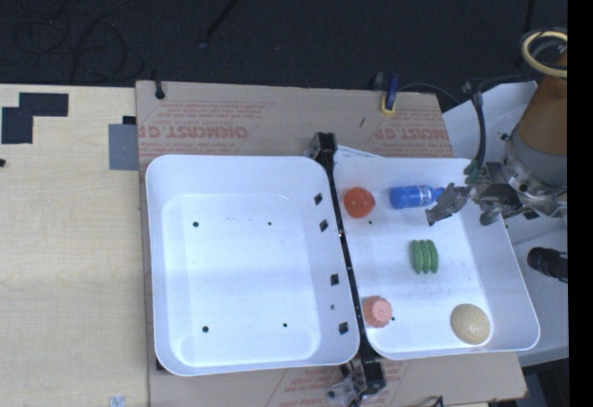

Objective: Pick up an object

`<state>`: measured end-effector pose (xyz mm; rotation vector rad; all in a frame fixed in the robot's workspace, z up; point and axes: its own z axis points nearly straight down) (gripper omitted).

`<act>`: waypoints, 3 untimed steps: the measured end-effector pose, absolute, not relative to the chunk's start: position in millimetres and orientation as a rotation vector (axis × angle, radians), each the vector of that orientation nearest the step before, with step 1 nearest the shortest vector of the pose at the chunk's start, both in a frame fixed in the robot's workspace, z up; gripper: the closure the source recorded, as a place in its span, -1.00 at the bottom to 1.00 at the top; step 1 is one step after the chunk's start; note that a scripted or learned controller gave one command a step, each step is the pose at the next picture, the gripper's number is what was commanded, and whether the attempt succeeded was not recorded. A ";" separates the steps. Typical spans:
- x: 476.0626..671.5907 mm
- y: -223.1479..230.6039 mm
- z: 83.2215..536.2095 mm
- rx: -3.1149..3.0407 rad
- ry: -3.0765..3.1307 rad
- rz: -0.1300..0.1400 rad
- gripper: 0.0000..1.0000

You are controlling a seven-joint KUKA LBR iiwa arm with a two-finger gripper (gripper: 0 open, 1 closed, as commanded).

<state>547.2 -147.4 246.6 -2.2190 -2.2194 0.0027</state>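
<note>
Your gripper [460,201] sits over the right bin's [505,248] upper right area, approx. at the far-right rim, w/ two dark fingers spread apart and nothing between them, so read it as open and empty. One fingertip [443,207] lies just beside the right end of the blue bottle [413,197], which rests on its side on the bin floor; whether they touch, you can't tell from this angle. Moving outward: a green ribbed piece [424,256] lies below the bottle, near the bin's middle, apart from the claw. The red ball [359,202] sits to the bottle's left, close to the divider btwn bins. Further off, a pink round item [376,311] is at the lower left corner of that bin and a tan ball [471,323] at the lower right. The left bin [157,210] is beyond all this. Progress, as a judgement: pick not yet made, every obj. lies on the floor. Left to do: close on a target, prob. the bottle as nearest, then lift clear.
</note>
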 end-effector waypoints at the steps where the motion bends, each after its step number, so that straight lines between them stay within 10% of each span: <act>1: 569.3 -186.4 132.1 -2.218 -2.214 0.010 -1.00; 3: 545.7 -212.8 154.3 -2.222 -2.217 0.002 -1.00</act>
